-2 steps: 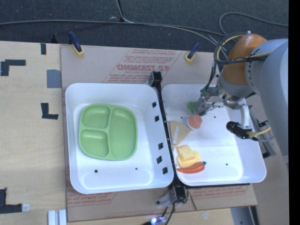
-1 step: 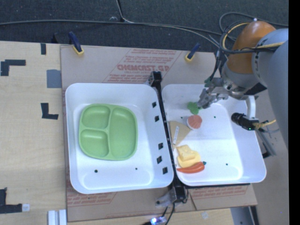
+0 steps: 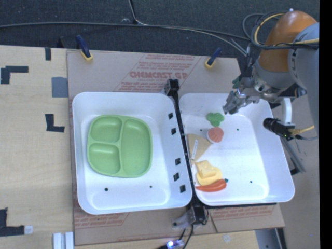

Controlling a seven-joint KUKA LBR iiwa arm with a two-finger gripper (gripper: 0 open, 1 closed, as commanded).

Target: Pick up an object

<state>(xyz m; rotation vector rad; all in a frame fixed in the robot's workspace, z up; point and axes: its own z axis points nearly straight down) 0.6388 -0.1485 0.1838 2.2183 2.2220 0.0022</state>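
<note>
The right bin (image 3: 259,160) holds several small food toys. A green leafy piece (image 3: 215,119) lies near the back, with a round pink and orange piece (image 3: 215,135) just in front of it. A tan wedge (image 3: 197,144) lies by the bin's left wall. A yellow cheese block (image 3: 206,171) and a red chili (image 3: 211,187) lie at the front left. My gripper (image 3: 232,106) hangs over the bin's back part, just right of and above the green piece, with nothing seen in it.
The left bin (image 3: 88,191) holds a green divided plate (image 3: 119,144). A black divider with clips (image 3: 177,139) runs between the bins. Clamps (image 3: 84,50) sit at the cardboard's back edge. Cables cross the dark floor behind.
</note>
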